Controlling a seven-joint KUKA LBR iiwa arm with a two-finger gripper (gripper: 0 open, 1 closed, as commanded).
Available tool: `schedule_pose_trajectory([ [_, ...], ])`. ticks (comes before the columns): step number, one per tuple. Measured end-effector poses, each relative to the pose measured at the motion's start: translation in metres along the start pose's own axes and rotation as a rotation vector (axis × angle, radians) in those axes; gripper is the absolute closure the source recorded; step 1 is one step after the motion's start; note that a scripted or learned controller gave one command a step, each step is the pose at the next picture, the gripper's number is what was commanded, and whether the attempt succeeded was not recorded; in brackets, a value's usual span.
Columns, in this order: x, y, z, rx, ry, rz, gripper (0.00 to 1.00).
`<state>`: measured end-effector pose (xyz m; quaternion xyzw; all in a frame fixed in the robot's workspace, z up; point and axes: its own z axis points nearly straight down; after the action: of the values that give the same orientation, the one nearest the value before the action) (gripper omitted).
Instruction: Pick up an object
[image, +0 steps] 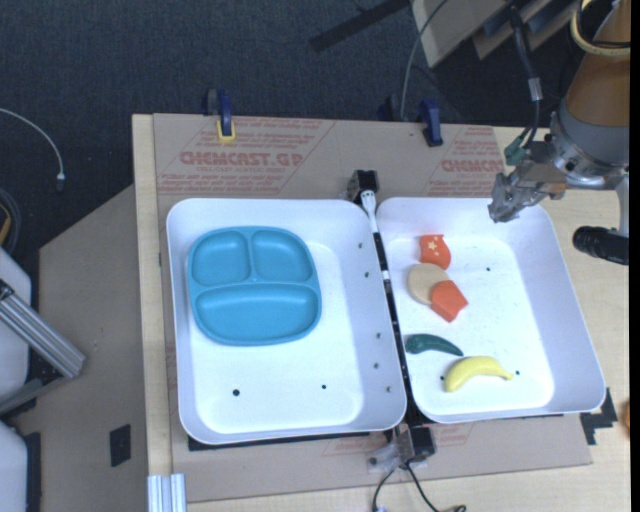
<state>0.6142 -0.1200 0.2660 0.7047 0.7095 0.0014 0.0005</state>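
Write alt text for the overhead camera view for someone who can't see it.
A robot gripper hovers over the far edge of the right white bin, which holds two orange blocks, a beige piece, a green pepper and a banana. The left white bin holds a blue divided plate.

A single fixed camera looks down at a slant from above the table's (300, 140) near side, far enough back to take in both white bins. The left bin (180, 300) sits mid-frame, the right bin (575, 330) near the right side.
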Motion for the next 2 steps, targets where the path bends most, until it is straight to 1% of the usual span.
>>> schedule_pose_trajectory([
  [1, 0.055, 0.007, 0.019, 0.006, 0.002, 0.001, 1.00],
  [2, 0.105, 0.017, 0.016, 0.000, 0.000, 0.001, 1.00],
])
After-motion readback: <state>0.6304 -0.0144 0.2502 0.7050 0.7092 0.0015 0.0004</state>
